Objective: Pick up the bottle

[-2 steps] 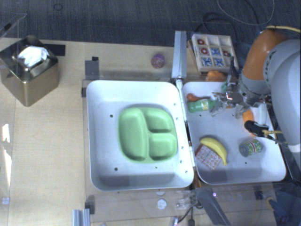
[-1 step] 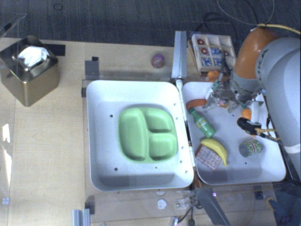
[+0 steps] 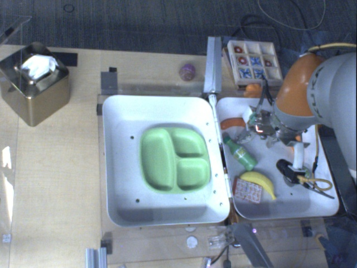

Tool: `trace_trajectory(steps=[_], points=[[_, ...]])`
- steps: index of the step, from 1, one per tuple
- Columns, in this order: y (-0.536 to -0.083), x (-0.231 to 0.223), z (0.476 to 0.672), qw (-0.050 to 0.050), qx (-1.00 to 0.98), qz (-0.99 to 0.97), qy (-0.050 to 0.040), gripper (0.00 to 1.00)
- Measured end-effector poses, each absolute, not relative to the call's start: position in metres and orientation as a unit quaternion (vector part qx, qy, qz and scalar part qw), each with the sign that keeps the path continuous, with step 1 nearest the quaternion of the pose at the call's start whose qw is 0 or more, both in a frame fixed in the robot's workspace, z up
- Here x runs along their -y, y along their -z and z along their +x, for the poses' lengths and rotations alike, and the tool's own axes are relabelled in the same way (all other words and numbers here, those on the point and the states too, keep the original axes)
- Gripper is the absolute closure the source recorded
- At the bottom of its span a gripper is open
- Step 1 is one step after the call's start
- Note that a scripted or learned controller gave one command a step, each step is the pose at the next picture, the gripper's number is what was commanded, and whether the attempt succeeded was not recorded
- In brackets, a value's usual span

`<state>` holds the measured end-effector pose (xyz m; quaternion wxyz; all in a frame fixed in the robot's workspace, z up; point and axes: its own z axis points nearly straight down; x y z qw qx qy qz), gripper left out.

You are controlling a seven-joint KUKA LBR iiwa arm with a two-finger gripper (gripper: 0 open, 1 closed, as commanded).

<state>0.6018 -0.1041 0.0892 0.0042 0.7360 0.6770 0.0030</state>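
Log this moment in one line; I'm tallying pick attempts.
task: pick bottle | bottle: lying in right bin, near banana | claw: above bin, beside bottle | grasp: none seen

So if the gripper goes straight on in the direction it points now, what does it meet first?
The gripper seems to point down and toward the left. Probably it would first meet the green bottle lying in the right bin. Depth is hard to judge from one view.

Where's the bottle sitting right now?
The green bottle lies on its side in the right bin, near that bin's left wall, just above the banana and left of the gripper.
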Motion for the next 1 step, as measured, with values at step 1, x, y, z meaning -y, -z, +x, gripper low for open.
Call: trace_trajectory(steps=[1], points=[[-0.0905, 0.0937, 0.5580, 0.007, -0.763, 0.646, -0.0046, 0.00]])
